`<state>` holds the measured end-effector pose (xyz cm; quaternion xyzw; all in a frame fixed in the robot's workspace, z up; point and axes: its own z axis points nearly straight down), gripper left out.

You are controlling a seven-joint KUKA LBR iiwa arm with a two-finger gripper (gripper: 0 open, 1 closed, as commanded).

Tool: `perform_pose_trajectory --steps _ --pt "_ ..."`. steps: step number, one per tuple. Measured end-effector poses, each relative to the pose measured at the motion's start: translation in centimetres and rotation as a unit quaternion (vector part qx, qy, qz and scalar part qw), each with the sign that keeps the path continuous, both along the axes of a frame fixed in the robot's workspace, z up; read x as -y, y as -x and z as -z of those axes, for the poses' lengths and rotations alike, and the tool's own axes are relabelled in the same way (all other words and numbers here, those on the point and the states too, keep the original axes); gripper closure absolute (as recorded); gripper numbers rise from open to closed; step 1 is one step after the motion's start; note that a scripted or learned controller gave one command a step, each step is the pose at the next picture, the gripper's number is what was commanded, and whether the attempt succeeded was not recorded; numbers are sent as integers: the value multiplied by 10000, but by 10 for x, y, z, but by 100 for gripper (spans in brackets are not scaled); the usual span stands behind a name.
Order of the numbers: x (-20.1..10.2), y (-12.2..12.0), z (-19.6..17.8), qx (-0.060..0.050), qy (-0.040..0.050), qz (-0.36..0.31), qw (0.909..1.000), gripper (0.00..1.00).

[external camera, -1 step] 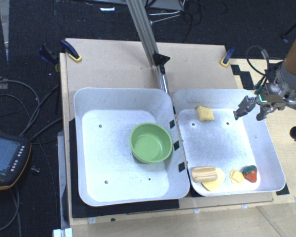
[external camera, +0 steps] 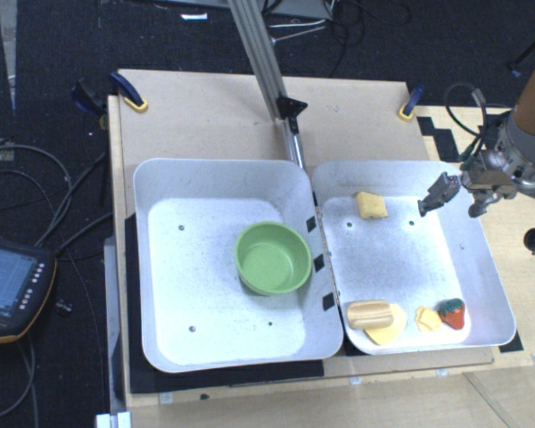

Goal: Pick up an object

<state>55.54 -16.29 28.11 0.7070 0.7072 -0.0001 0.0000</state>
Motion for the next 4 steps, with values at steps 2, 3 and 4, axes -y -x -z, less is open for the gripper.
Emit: perform_pose_trajectory --steps 2,3,4 --pt "-3 13 94 -20 -6 -2 10000 0" --pt "-12 12 141 -22 -6 -1 10000 0" --pt "-11 10 129 2 0 1 10000 100"
